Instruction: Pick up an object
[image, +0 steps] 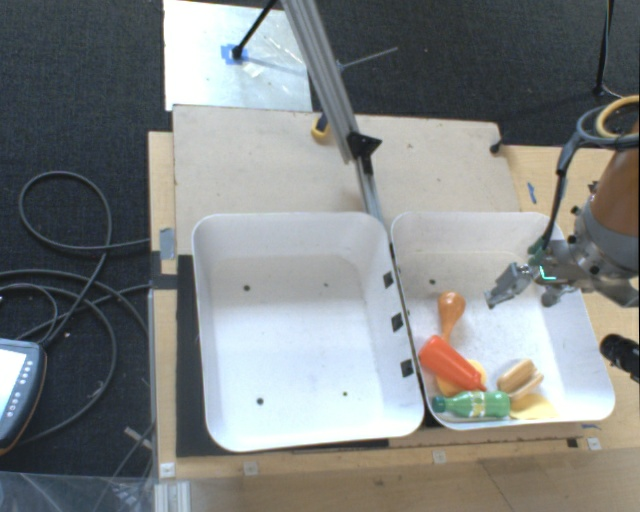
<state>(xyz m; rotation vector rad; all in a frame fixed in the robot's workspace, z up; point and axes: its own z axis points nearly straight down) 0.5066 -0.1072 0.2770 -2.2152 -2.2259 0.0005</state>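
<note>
Toys lie below and to the left of your grey two-finger gripper (510, 285) in the right white plastic bin (470, 240): a small orange pear-shaped piece (451, 308), a red-orange carrot (447, 362), a green bottle (474, 404) and a tan hot-dog bun (520, 377). You cannot tell the gripper's state from this view.

Grey arm (608, 225), orange band, yellow cable

arm (610, 225) over R bin (590, 340) | toys (470, 375) front corner | L bin (290, 330)
</note>
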